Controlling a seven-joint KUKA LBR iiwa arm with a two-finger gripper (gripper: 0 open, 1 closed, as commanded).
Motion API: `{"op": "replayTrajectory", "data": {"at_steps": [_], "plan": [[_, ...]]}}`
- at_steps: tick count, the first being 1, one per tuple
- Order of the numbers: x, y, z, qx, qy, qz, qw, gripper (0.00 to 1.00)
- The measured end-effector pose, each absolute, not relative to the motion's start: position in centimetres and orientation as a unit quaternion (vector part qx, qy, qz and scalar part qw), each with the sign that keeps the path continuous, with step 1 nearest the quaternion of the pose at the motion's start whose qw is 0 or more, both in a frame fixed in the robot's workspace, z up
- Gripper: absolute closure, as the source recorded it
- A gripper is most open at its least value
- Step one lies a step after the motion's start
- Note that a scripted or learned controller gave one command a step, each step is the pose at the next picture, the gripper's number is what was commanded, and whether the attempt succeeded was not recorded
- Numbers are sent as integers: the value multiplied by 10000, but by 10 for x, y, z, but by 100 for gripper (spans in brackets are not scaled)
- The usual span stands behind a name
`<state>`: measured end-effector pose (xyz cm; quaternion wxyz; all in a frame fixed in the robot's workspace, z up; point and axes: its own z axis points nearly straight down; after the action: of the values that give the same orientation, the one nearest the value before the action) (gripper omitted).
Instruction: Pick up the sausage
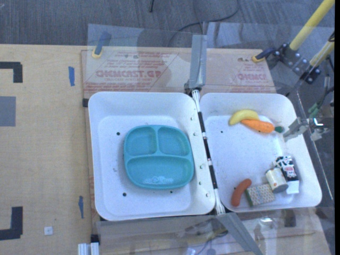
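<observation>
- Starting at the left of the camera view, the left bin (101, 110) holds a teal divided plate (158, 157) lying flat near its middle, well apart from anything the task concerns.
- Crossing the divider into the right bin (212, 142), the sausage (240, 192) lies on the floor near the bin's front-left corner, a short reddish-orange piece with its long axis slanted, upper end toward the right and lower end toward the left.
- Just to its right sits a small speckled block (260, 194), close beside or perhaps touching it (the gap is too small to judge), and beyond that a tin can (275, 179) and a black-and-white carton (287, 169).
- At the far side of the same bin a banana (243, 116) and a carrot (258, 125) lie touching, well apart from the sausage.
- At the right rim stands the gripper (297, 127), above the bin's right edge with nothing visibly between its fingers; whether it is spread or closed I cannot tell.
- From there the sausage lies toward the left and toward the front of the bin, so in my judgement the coming move is a diagonal traverse across the bin, with the wrist turned to close across the sausage's slanted axis and clear of the block.
</observation>
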<state>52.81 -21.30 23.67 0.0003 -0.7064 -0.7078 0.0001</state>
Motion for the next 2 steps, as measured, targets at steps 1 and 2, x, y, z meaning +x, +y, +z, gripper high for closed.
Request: {"op": "replayTrajectory", "data": {"at_steps": [1,2], "plan": [[479,-214,182,-7588,-6513,3,10,0],[509,-129,104,-7210,-6929,4,8,0]]}}
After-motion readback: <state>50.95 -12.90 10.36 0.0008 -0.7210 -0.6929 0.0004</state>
